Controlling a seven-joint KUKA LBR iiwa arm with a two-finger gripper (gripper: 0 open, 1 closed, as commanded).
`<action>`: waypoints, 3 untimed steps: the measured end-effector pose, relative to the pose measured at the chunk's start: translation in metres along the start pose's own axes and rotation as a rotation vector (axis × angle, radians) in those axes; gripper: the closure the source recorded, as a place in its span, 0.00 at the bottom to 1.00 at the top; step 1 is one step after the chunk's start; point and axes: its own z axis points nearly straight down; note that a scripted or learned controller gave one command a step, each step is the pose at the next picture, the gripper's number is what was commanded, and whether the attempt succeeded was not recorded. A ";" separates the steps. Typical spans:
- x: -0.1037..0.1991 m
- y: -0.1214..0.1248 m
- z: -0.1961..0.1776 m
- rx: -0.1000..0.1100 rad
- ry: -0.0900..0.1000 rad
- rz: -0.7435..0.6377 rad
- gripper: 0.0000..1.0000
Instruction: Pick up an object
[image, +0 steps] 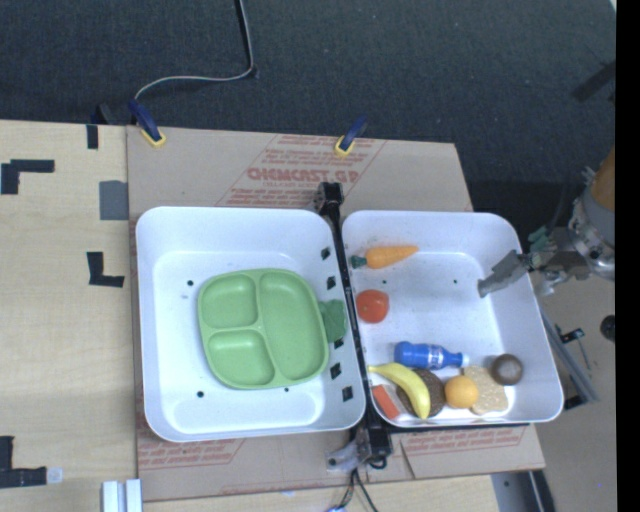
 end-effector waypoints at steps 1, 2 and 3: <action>0.056 -0.028 0.102 0.002 0.001 -0.001 0.00; 0.062 -0.028 0.167 -0.013 0.006 -0.003 0.00; 0.082 -0.033 0.184 -0.005 -0.002 0.001 0.00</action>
